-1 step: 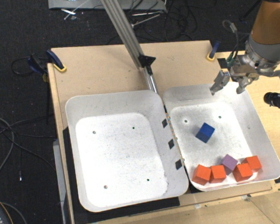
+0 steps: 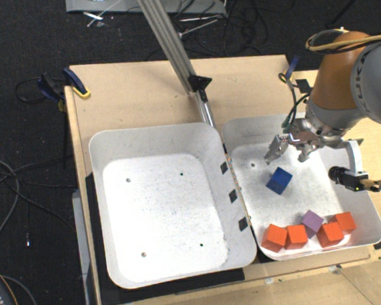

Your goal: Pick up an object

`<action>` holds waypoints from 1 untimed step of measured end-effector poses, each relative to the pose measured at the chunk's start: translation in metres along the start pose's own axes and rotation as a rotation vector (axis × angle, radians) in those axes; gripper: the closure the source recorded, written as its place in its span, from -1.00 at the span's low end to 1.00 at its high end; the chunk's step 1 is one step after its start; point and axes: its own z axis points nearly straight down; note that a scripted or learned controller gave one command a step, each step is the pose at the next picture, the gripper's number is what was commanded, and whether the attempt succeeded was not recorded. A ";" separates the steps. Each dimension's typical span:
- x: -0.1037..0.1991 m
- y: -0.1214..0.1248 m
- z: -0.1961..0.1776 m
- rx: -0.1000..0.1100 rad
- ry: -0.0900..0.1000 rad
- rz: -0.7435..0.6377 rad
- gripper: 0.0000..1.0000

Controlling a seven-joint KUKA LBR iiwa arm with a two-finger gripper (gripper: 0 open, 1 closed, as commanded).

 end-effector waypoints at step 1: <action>0.044 -0.025 0.042 -0.008 -0.001 -0.005 -1.00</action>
